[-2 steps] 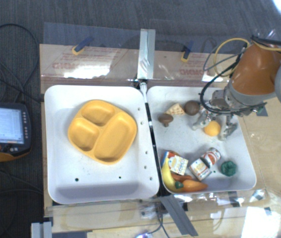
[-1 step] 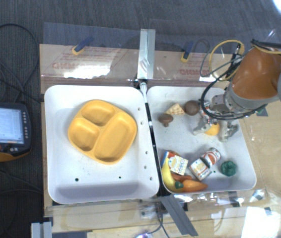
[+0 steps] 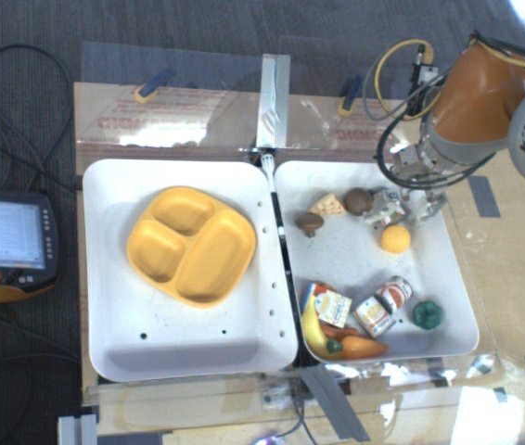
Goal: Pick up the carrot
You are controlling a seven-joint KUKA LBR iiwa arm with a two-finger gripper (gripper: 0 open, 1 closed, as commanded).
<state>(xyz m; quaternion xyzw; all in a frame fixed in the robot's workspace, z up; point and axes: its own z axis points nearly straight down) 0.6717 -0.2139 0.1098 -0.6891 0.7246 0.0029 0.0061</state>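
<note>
The carrot (image 3: pixel 363 347), orange with a green stub at its left end, lies along the front wall of the right bin (image 3: pixel 448 248), next to a banana (image 3: pixel 310 330). My gripper (image 3: pixel 409 209) hangs over the far right part of that bin, just above a small orange ball (image 3: pixel 394 239) and well away from the carrot. Its fingers stand apart with nothing between them, so it is open. The orange band of the arm (image 3: pixel 474 91) rises behind it.
Also in the right bin are a juice carton (image 3: pixel 330 306), a small can (image 3: pixel 385 306), a green piece (image 3: pixel 427 315), and brown items and a cheese wedge (image 3: pixel 330 204) at the back. A yellow divided plate (image 3: pixel 191 245) sits in the left bin (image 3: pixel 105 341).
</note>
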